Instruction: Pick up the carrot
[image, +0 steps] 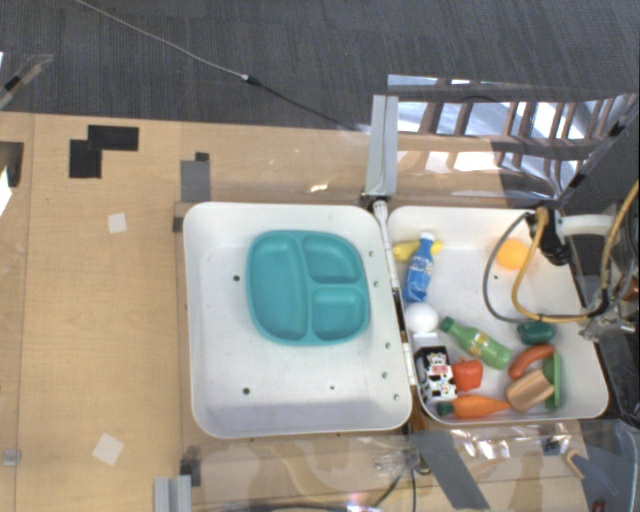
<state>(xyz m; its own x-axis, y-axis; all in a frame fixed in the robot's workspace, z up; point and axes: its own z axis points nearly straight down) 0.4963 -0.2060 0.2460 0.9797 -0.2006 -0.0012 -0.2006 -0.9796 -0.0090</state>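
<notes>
Wooden bench (90, 330) carries two white bins side by side, with dark carpet beyond its far edge. Left bin (215, 400) holds a teal divided plate (307, 287). Right bin (590, 400) holds the clutter.

Carrot (480, 406) lies flat in the near part of the right bin, close against the near wall. A black-and-white carton (435, 372) and a small red piece (467, 374) sit just beyond its left end; a tan block (530, 391) sits at its right end, apparently touching. A green bottle (478, 341), a red-orange sausage shape (532, 358), a blue bottle (419, 267), a white ball (421, 319) and an orange ball (513, 254) lie farther off.

Arm (610, 190) enters at the far right, trailing looped cables (515, 290) over the bin. The gripper itself is cut off at the frame edge; I cannot tell whether it is open or closed, and nothing is seen held.

Risks, as judged:
- Crowding: a descent on the carrot may strike the carton or block, or catch a neighbour instead.
- Near wall leaves little clearance on that side and may foul the approach.
- A tapered, smooth carrot may slip out of a pinch.
- The sausage shape is similar in colour and could be mistaken for the target.

Unclear: the green item (536, 331) by the cables and the green piece (553, 378) behind the block are not identifiable.
</notes>
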